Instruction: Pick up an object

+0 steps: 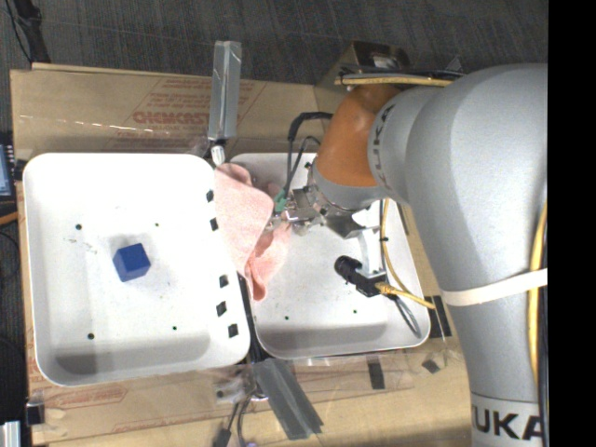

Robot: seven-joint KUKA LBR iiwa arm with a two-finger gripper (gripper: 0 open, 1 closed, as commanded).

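A pink cloth (246, 223) lies draped over the left wall of the right bin (317, 338), hanging down along the divider between the two bins. My gripper (284, 210) is at the cloth's right edge, low in the right bin, and its tips meet the fabric there. A small blue cube (131, 261) sits on the floor of the left bin (56, 343), well apart from the gripper. The arm's orange band (349, 147) and grey body cover the right bin's back right part.
A grey metal bar (223, 96) stands behind the bins near the divider. Black cabling and a connector (358, 275) hang below the wrist over the right bin's floor. Brown cardboard (112, 101) lies under and behind the bins.
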